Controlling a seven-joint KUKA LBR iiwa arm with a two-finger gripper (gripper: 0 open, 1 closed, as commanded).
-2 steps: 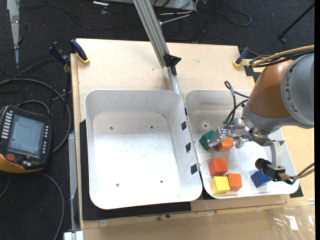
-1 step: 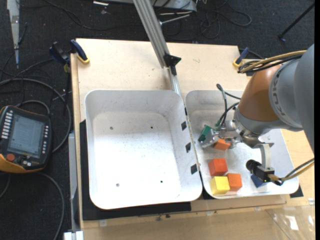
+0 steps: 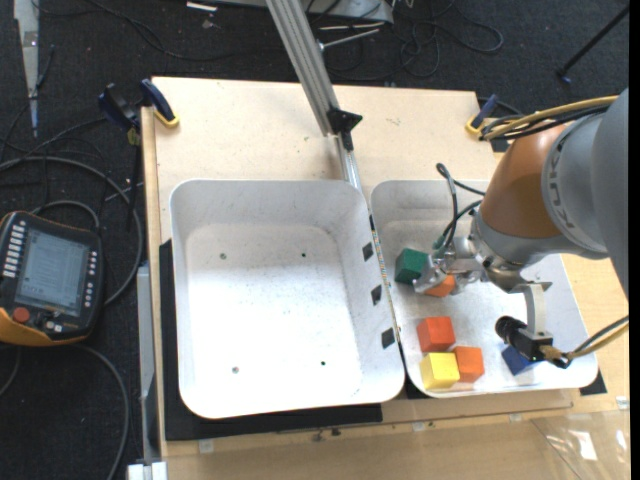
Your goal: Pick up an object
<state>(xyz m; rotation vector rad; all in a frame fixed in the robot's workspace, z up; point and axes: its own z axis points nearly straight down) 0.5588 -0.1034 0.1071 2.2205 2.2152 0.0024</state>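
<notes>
Green block (image 3: pixel 411 265) sits in the right bin (image 3: pixel 400 200), near its left wall, touching or just beside the gripper (image 3: pixel 436 277) on the gripper's left. A small orange object (image 3: pixel 441 286) lies directly under the gripper. Finger spacing cannot be determined; the wrist hides it, and no object is visibly held. The green block appears the nearest candidate, with no clear long axis.
</notes>
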